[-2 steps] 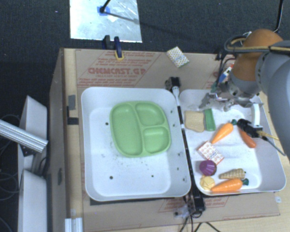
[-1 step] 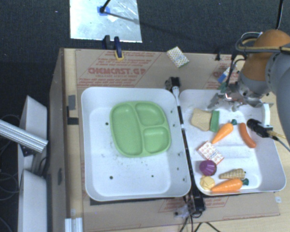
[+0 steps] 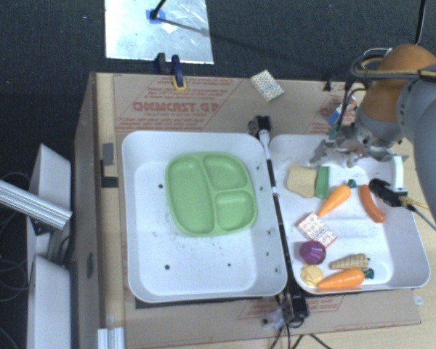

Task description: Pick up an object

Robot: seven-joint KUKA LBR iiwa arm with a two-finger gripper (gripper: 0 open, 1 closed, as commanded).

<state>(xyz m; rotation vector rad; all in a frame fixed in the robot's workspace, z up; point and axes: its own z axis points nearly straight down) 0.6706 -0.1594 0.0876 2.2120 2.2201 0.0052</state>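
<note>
Two shallow white bins side by side on a cardboard-covered counter (image 3: 203, 100), seen from above at a slant. In the left bin (image 3: 142, 217), a green divided plate (image 3: 211, 193) lying flat near the middle. In the right bin (image 3: 403, 249), a scatter of toy foods, placed here relative to that green plate: just beyond the shared bin wall, a tan bread-like piece (image 3: 300, 181) touching an upright green block (image 3: 323, 182); beside those, a small orange carrot (image 3: 335, 198) tilted; farther right, a red-orange sausage shape (image 3: 371, 203). Lower, a red-and-white checkered square (image 3: 317, 230), a purple round piece (image 3: 312, 252) just below it, then a pale yellow lump (image 3: 312, 273), a tan cone (image 3: 349, 262), and a larger carrot (image 3: 341, 280) with a green tip along the near rim. Grey arm with orange band (image 3: 400, 78) reaching in from the far side of the right bin, jaws (image 3: 343, 150) low over that bin's back corner, just behind the bread piece and green block. Cannot tell how far apart the jaws stand, nor whether anything sits between them. A small patterned block (image 3: 267, 85) lying on the cardboard behind the bins.
</note>
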